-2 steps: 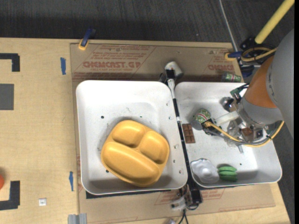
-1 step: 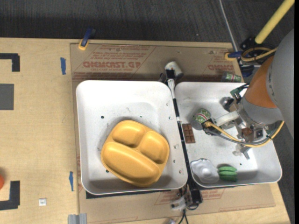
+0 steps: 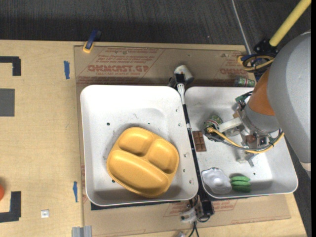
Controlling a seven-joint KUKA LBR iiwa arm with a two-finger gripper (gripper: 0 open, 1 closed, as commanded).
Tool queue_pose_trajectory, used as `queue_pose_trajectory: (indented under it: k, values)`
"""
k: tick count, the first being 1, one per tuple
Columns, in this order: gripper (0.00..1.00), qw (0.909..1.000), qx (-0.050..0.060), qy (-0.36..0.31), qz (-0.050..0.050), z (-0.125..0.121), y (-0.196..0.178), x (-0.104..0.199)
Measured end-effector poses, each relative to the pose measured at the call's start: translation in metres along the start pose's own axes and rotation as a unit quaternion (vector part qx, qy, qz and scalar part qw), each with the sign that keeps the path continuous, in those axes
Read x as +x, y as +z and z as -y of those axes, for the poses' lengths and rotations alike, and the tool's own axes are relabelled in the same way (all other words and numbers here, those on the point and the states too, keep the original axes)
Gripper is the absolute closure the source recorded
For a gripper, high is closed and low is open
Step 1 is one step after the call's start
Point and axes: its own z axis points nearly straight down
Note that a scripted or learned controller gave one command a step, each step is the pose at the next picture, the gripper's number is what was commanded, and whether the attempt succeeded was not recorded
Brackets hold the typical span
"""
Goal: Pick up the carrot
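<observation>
Gripper (image 3: 246,154) low in the right bin (image 3: 277,169); we cannot tell its grasp.
We count two bins: one yellow lump (image 3: 143,159) in the left bin (image 3: 98,112); one brown block (image 3: 199,141), one pale piece (image 3: 216,179) and one green piece (image 3: 240,181) in the right. We cannot tell where the carrot lies.

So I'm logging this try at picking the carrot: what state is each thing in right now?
Yellow bread-shaped toy: resting flat in the left bin.
Green toy: lying on the floor of the right bin, not gripped.
Clear wrapper: crumpled, beside the green toy.
Arm: over the right bin.
</observation>
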Motion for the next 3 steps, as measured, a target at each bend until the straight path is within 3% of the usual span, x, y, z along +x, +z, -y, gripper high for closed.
queue_pose_trajectory:
  k: [3]
  values:
    - [0.00, 1.0000, 0.000, 0.000, 0.000, 0.0000, 0.0000, 0.0000]
